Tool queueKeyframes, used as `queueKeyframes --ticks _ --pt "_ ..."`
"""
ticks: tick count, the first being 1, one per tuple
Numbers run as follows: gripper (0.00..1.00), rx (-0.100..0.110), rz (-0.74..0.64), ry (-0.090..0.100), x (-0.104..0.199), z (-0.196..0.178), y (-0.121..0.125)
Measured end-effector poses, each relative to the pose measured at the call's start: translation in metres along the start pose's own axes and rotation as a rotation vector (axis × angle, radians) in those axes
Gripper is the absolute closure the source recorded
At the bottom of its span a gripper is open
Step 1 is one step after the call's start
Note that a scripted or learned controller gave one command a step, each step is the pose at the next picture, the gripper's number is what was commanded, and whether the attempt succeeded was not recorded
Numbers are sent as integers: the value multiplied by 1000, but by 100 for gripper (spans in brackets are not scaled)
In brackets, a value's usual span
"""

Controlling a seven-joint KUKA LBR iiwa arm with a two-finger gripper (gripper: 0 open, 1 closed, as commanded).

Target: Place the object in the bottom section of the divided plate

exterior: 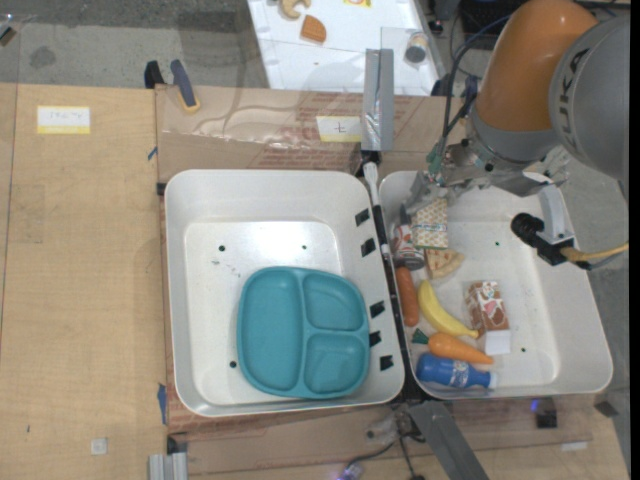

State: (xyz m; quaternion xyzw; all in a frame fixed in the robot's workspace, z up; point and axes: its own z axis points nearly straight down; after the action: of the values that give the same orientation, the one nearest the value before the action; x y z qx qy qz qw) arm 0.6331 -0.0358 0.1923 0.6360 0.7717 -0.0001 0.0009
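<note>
A teal divided plate (pixel 300 333) lies in the left bin (pixel 200 228), with one large section on its left and two smaller ones on its right. My gripper (pixel 432 184) hangs over the far-left corner of the right bin (pixel 560 318), just above a small checkered packet (pixel 431 215). Whether it touches the packet cannot be told. Below the packet lie a tan cracker (pixel 443 262), a red sausage (pixel 407 296), a banana (pixel 442 311), a carrot (pixel 460 348), a blue bottle (pixel 452 372) and a brown snack box (pixel 487 308).
The grey arm with its orange band (pixel 530 58) covers the right bin's far side. A grey upright post (pixel 377 98) stands behind the wall between the bins. Black clips (pixel 368 238) line that wall. Small toys (pixel 300 8) lie on a white table behind.
</note>
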Motion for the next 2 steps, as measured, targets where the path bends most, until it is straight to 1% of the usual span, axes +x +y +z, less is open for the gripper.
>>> queueKeyframes --ticks 1,2 --pt "100 1 68 3 79 -27 -18" --pt "100 2 -137 2 202 14 -32"
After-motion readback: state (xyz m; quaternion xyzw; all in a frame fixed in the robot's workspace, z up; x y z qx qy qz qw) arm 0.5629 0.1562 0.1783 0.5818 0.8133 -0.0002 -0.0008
